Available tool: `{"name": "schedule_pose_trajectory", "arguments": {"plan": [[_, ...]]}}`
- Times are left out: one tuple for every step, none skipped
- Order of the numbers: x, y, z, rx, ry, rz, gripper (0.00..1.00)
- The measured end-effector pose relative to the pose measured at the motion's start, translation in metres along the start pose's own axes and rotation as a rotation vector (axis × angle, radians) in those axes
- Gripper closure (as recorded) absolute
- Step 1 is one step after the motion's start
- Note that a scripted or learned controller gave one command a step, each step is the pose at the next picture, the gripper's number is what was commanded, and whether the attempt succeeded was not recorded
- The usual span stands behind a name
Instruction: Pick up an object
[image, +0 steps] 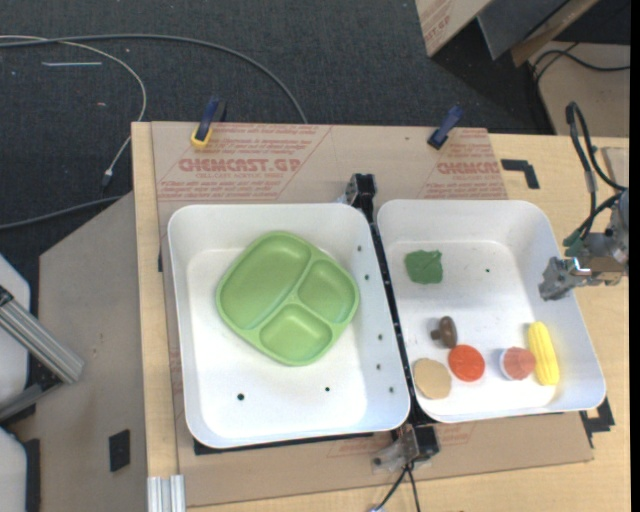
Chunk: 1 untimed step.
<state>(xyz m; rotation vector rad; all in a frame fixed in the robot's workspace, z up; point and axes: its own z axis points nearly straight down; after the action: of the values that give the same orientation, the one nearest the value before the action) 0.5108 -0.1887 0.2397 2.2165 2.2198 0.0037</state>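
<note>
- Nearest the camera, along the front of the right bin (500, 225), lay a row of small items: a tan disc (432, 378), a red piece (466, 363), a pink piece (517, 363) and a yellow corn cob (544, 352) by the right wall.
- Just behind the row sat a small brown lump (445, 329), close to the tan disc and the red piece but apart from both.
- Further back in that bin lay a green lump (424, 266), well apart from the rest.
- In the left bin (190, 300) a green tray (288, 297) with three compartments lay flat, with nothing in it.
- At the right wall of the right bin, about level with the green lump, hung the gripper (556, 280), over the rim rather than over any item; nothing showed between its fingers.
- Whether the jaws stood open or closed could not be told, since the part was small and blurred.
- Judging by this, the task stood at its start: the approach, with no item chosen or touched.
- The next move would call for bringing the jaws over one item and down around it. The corn cob was nearest, but its place against the wall might crowd one finger. The green lump, standing alone, looked the easier target.
- Both bins rested on the counter (560, 170), with two clamps at its far edge.
</note>
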Motion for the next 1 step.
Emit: {"name": "schedule_pose_trajectory", "arguments": {"plan": [[0.0512, 0.0, 0.0111, 0.008, 0.004, -0.003, 1.0]]}}
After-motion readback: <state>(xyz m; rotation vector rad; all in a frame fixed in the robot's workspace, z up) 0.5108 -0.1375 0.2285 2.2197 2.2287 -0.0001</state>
